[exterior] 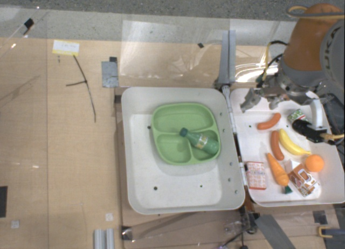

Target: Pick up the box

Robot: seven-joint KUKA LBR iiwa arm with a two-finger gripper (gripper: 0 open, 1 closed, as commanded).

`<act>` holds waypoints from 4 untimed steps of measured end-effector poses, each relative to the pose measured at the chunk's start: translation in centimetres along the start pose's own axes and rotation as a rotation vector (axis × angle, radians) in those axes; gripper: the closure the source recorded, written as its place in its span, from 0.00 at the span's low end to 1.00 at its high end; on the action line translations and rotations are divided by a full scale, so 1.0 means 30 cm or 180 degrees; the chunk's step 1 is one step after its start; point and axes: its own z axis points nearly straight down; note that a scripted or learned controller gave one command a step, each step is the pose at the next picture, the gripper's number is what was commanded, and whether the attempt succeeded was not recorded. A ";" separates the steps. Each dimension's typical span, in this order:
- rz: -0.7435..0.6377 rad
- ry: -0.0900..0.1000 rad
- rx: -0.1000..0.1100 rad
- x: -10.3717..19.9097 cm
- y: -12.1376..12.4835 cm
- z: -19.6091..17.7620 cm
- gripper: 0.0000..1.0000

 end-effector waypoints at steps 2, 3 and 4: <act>-0.0571 -0.0001 0.0003 -0.029 -0.399 -0.051 0.00; -0.1074 0.0003 0.0014 -0.093 -0.398 0.135 0.00; -0.1391 0.0003 0.0005 0.094 -0.491 0.002 0.00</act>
